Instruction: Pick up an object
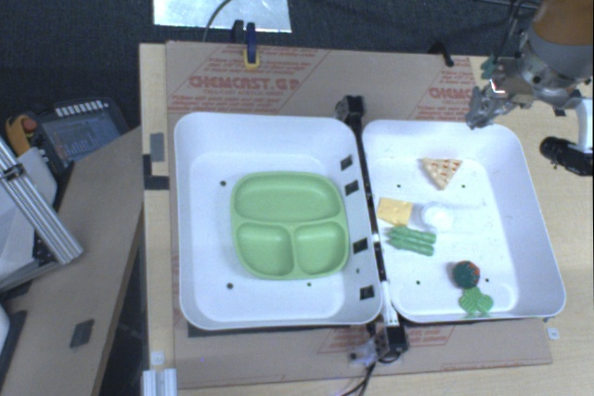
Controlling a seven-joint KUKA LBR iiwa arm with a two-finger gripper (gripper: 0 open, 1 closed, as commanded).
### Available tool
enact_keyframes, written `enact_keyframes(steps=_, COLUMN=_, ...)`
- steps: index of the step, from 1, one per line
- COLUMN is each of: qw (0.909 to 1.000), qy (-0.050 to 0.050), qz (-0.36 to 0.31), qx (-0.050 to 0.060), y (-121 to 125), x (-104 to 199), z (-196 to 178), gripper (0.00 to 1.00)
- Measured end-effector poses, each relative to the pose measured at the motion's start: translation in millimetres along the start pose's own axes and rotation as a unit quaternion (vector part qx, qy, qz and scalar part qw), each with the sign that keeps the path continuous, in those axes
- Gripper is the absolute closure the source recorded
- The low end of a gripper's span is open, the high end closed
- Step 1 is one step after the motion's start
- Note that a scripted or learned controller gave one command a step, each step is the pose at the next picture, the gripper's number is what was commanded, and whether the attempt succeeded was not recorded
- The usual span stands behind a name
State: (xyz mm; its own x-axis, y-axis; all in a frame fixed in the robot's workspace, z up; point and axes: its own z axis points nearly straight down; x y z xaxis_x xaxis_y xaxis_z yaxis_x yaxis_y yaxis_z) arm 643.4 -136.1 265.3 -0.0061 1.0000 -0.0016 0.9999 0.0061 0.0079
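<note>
The right bin [520, 199] holds a tan waffle wedge [442, 170], a yellow cheese block [394, 211], a small white round piece [437, 218], a green bean pod [411, 241] and a red and green strawberry-like toy [468, 274] with a green leaf piece [476, 300] below it. My gripper [483, 113] hangs over the bin's far right corner, above and to the right of the waffle, apart from every object. Nothing shows between its fingers.
The left bin [200, 199] carries a green three-compartment plate [285, 224]. A black hinge strip [365, 209] runs between the bins. A blue and yellow clamp [250, 43] sits at the bench's far edge, and a pendant [79, 133] lies left of the bench.
</note>
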Motion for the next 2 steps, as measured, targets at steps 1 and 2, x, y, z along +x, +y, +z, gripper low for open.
enact_keyframes(steps=1, qw=1.0, qy=0.001, qz=-0.001, qx=0.003, y=-18, x=42, z=-2, gripper=1.0)
enact_keyframes(steps=2, qw=1.0, qy=0.001, qz=0.0, qx=0.005, y=-40, x=82, z=13, gripper=1.0)
